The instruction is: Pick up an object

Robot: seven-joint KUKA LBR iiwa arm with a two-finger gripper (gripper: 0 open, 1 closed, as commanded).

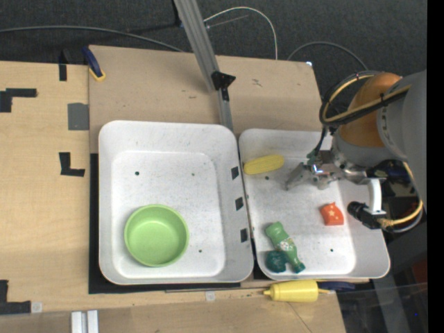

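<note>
The right bin (361,259) holds a yellow oblong object (263,164) near its far left, a small orange block (331,214) towards the right, and a green bottle-shaped toy (284,247) with a teal end near the front. My gripper (300,175) hangs low over the bin's upper middle, just right of the yellow object and up-left of the orange block. It looks open, with nothing between its fingers. The grey arm with its orange band (371,109) reaches in from the right.
A green bowl (157,234) sits at the front left of the left bin (111,186). A yellow mustard-like bottle (295,291) lies on the bench just in front of the right bin. A grey pole (201,40) rises behind the bins.
</note>
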